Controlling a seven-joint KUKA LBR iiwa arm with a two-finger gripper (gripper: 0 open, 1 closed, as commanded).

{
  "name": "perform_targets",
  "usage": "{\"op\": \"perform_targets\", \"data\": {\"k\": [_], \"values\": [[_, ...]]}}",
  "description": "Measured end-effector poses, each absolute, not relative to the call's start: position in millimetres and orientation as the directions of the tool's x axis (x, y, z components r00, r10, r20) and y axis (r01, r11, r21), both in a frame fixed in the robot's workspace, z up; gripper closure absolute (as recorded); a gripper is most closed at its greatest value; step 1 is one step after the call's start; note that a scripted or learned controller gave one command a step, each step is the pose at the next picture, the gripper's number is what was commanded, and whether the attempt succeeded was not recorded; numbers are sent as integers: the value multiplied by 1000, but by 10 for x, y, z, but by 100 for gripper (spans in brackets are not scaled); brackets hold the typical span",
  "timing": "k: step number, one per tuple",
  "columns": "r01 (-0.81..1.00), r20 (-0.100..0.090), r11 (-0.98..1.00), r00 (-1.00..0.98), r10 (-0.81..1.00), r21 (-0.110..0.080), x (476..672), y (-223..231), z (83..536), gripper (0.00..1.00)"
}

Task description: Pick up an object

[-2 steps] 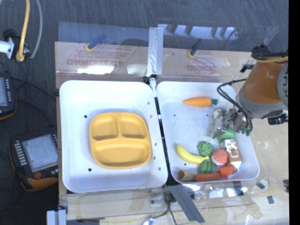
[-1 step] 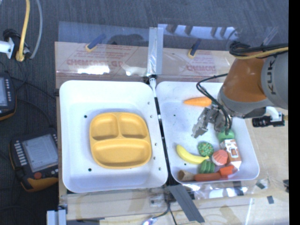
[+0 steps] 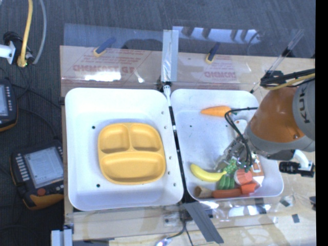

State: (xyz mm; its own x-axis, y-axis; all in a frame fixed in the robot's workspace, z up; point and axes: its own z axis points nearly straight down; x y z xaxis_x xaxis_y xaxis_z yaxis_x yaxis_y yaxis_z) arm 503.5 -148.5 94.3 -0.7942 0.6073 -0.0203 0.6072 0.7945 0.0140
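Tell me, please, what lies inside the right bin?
In the right bin: a carrot near the back, a banana, and a pile of green, red and brown toy food in front. The arm covers the right part.

Count, camera view: white bins (image 3: pixel 77 137), 2. Yellow divided tray (image 3: pixel 131 152), 1. Carrot (image 3: pixel 215 111), 1. Banana (image 3: pixel 206 173), 1. Green toy vegetable (image 3: pixel 228 174), 1. Red-orange pieces (image 3: pixel 245 180) clustered at corner, number unclear.

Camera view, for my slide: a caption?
Gripper low over toy food in right bin; yellow tray in left bin.
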Motion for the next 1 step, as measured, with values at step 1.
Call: {"op": "perform_targets", "data": {"k": [1], "values": [[576,0,817,-817,576,0,5101,-668,1826,100]]}}
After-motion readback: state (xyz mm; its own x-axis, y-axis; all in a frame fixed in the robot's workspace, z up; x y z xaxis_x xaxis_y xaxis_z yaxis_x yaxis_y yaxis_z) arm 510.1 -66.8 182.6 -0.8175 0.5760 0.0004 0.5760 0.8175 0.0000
